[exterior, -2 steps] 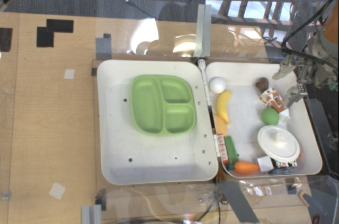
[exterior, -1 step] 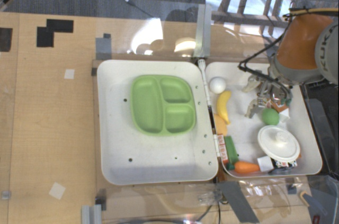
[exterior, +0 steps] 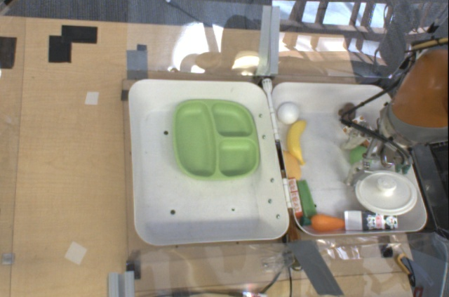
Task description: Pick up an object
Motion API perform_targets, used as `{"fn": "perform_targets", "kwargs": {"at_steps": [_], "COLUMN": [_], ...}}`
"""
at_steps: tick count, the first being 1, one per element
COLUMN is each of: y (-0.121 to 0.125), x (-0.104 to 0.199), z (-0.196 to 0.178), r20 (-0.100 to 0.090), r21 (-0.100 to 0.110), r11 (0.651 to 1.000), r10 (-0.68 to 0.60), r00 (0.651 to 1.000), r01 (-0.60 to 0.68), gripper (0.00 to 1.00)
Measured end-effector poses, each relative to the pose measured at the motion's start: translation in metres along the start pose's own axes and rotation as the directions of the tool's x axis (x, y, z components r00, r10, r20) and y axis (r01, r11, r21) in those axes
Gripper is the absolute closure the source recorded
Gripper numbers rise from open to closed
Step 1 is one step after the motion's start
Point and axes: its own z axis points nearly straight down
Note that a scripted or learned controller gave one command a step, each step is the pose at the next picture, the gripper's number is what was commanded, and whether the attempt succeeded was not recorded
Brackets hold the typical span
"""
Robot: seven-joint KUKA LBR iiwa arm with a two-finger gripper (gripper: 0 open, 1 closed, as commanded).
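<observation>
A green divided plate [exterior: 215, 139] is lying in the middle of the left bin [exterior: 151, 211]. In the right bin [exterior: 330, 102], a white ball [exterior: 287, 112] is sitting near the far left corner, with a yellow banana [exterior: 296, 140] just beside it along the left wall. A red and green packet [exterior: 302, 197] is lying further down that wall, and an orange carrot [exterior: 327, 222] and a white labelled bottle [exterior: 372, 221] are resting along the near edge. A white lidded bowl [exterior: 385, 192] is sitting near the near right corner. The gripper [exterior: 366, 161] is hanging over the right side, just above the bowl, beside something green [exterior: 357, 152].
</observation>
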Motion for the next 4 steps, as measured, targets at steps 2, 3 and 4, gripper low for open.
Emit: {"fn": "perform_targets", "kwargs": {"at_steps": [2,3,4], "y": [-0.013,0.075,-0.014], "x": [-0.030,-0.081,-0.037], "z": [0.001,0.003,-0.034], "r20": [-0.002,-0.002,-0.004], "r21": [0.002,-0.005,0.002], "r11": [0.996,0.982,0.962], "r10": [-0.085,-0.188,-0.272], "r00": [0.996,0.982,0.962], "r01": [0.085,0.188,0.272], "gripper": [0.00,0.00,0.00]}}
